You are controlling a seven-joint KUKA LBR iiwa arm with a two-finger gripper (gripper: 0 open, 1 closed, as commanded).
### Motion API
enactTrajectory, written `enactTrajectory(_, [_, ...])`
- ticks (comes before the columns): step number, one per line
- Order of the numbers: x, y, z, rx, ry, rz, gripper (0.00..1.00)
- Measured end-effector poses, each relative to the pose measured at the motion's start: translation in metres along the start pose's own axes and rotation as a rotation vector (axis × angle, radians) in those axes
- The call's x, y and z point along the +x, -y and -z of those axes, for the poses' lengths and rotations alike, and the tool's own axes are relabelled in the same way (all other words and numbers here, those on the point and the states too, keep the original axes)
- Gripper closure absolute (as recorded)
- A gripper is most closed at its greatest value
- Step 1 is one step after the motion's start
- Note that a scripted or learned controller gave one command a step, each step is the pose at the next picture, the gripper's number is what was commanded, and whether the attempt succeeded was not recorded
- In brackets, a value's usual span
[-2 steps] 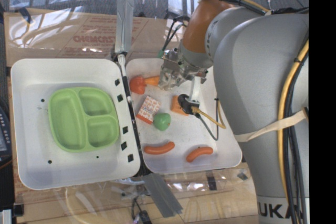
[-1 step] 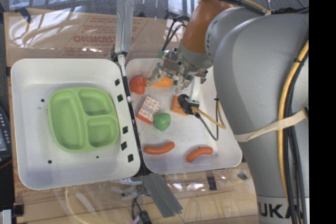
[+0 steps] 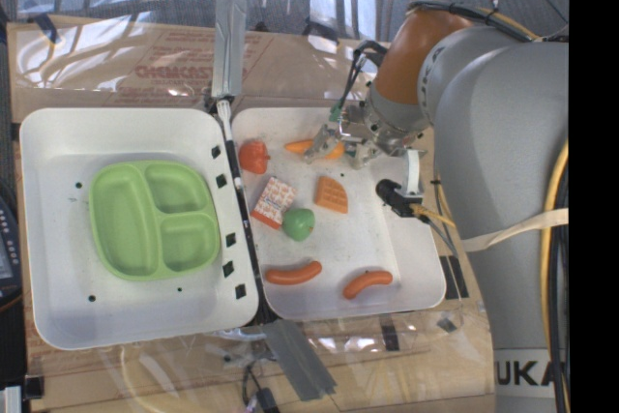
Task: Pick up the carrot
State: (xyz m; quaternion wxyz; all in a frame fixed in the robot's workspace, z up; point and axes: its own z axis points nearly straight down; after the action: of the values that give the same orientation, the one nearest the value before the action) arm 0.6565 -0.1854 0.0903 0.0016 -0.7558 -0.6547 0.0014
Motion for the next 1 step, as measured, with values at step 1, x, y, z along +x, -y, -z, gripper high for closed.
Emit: enactTrajectory(1, [0.0637, 0.0098, -0.0014, 0.006, 0.0, -0.312, 0.0])
